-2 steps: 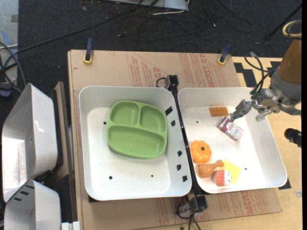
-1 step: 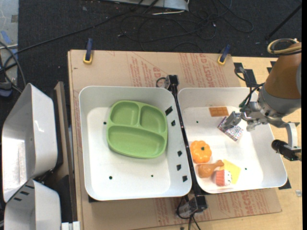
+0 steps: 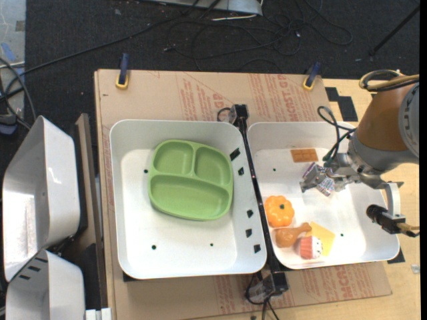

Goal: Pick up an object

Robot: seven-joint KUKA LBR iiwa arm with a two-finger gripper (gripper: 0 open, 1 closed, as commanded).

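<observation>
The right bin (image 3: 373, 245) holds an orange toy pumpkin (image 3: 279, 209), a tan drumstick-shaped toy (image 3: 292, 235), a yellow wedge (image 3: 324, 233), a pink-and-white cupcake toy (image 3: 309, 247) and a flat orange cracker (image 3: 304, 155). My gripper (image 3: 318, 180) hangs low over the middle of this bin, above and to the right of the pumpkin and below the cracker. Nothing shows between its fingers.
The left bin (image 3: 127, 245) carries a green divided plate (image 3: 192, 179). A black divider bar (image 3: 248, 179) runs between the bins. The arm's orange band (image 3: 390, 115) comes in from the right. Clamps (image 3: 122, 79) grip the cardboard's far edge.
</observation>
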